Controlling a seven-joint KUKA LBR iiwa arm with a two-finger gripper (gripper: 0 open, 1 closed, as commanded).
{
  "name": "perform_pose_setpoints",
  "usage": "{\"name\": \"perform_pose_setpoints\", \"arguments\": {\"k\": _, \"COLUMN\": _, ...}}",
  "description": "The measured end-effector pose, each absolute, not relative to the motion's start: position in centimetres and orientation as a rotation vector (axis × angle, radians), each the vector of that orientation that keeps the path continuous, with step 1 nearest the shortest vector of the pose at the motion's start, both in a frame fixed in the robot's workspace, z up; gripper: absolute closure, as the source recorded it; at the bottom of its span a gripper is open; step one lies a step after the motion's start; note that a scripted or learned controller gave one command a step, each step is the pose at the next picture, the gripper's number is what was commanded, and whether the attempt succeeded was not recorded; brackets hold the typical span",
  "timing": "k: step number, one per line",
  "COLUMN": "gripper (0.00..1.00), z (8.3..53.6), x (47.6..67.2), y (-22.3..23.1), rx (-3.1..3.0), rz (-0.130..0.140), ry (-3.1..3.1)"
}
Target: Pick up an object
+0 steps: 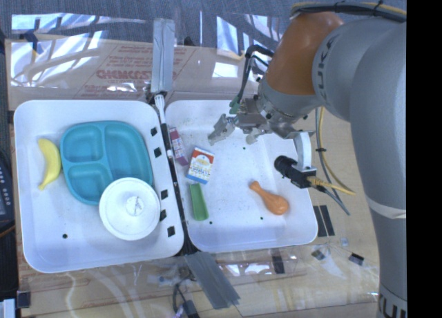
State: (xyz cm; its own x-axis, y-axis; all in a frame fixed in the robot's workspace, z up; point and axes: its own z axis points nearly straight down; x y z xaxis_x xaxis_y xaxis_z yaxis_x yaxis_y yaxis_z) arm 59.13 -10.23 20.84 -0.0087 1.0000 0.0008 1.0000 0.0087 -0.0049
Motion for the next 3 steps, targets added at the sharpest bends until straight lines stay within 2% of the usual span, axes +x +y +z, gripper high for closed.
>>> {"name": "perform_pose_setpoints", "arguments": {"k": 1, "gripper": 0.00, "z": 9.7, "x": 59.8, "y": -10.5, "rx": -2.009, "rz": -0.005, "ry": -2.424}}
{"name": "perform_pose_setpoints", "arguments": {"k": 2, "gripper": 0.00, "z": 19.3, "x": 63.9, "y": -8.2, "rx": -2.101, "rz": 0.000, "ry": -2.336}}
{"name": "perform_pose_setpoints", "arguments": {"k": 3, "gripper": 0.00, "z": 9.6, "x": 63.1, "y": -9.6, "rx": -1.769, "rz": 0.004, "ry": -2.593}}
